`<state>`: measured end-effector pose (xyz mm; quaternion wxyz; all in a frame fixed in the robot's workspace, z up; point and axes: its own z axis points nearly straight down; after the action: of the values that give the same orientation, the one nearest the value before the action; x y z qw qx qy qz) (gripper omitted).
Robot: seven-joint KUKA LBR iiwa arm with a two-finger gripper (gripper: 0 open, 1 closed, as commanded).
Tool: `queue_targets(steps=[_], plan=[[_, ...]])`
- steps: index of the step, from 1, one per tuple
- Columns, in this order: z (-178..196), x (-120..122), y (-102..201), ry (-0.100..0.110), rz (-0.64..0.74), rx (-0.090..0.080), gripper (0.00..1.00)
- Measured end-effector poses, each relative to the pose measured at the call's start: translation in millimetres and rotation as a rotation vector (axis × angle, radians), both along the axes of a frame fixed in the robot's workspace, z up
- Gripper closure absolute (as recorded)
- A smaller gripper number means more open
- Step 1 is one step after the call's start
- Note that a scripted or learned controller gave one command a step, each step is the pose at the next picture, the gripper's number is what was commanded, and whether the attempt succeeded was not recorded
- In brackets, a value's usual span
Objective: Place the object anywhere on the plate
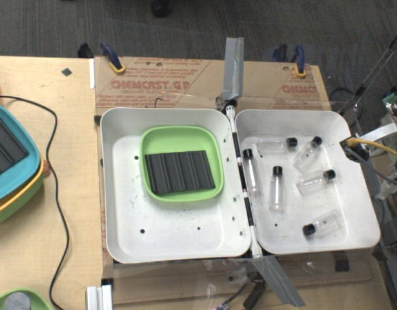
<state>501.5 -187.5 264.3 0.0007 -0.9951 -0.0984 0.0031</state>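
Note:
A green square plate [212, 148] lies in the left white bin [121, 205], toward its back. A dark ribbed mat [181, 172] covers the plate's middle. In the right white bin [353, 228] several clear vials with black caps lie scattered on their sides. One long vial [248, 168] rests against the divider between the bins, another [276, 187] lies near the middle, and a third [321, 225] sits near the front.
Stacked teal and yellow trays [14, 173] sit at the left edge of the wooden bench, with a black cable [56, 192] running past them. A grey metal bar [234, 70] stands behind the bins. Yellow cabling [363, 146] reaches over the right bin's far rim.

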Motion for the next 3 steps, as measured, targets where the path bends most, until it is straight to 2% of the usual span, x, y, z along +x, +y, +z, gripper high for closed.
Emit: queue_targets(steps=[1, 2, 3], plan=[[6, -16, 6, -0.001, 0.003, 0.000, 0.00], [-8, -24, 12, -0.001, -0.001, 0.000, 0.00], [-10, -24, -22, -0.001, 0.000, -0.001, 0.00]])
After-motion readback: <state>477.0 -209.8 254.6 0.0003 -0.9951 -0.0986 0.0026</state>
